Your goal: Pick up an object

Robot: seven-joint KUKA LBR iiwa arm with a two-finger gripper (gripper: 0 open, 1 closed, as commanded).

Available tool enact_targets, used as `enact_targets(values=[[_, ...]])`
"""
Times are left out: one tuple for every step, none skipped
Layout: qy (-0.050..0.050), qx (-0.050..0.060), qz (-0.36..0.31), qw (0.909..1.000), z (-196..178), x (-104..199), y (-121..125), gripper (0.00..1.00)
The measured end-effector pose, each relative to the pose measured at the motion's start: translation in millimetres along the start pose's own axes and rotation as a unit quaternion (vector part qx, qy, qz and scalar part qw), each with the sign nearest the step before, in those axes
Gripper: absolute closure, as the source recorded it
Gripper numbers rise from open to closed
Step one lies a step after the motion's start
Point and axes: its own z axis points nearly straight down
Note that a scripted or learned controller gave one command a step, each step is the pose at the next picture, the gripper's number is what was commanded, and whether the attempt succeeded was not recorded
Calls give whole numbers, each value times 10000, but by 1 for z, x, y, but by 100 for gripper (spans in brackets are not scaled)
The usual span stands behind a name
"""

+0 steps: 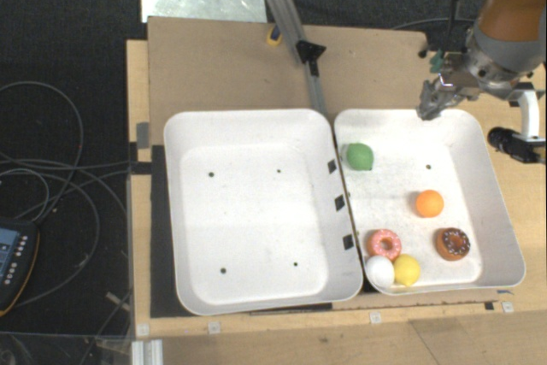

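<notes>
The tool [430, 108], its opening impossible to tell, hangs over the right bin's [491, 175] far rim, with bare floor between the green ball [360, 156] and orange ball [429, 203].

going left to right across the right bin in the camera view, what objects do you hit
green ball → white ball → pink donut → yellow ball → orange ball → chocolate donut. The hand hangs over the bin's far rim, about above the orange ball.
</notes>
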Motion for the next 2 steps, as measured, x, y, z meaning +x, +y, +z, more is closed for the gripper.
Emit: enact_targets(values=[[2, 8, 1, 10000, -3, 44, -21, 100], [6, 22, -1, 10000, 17, 92, -45, 100]])
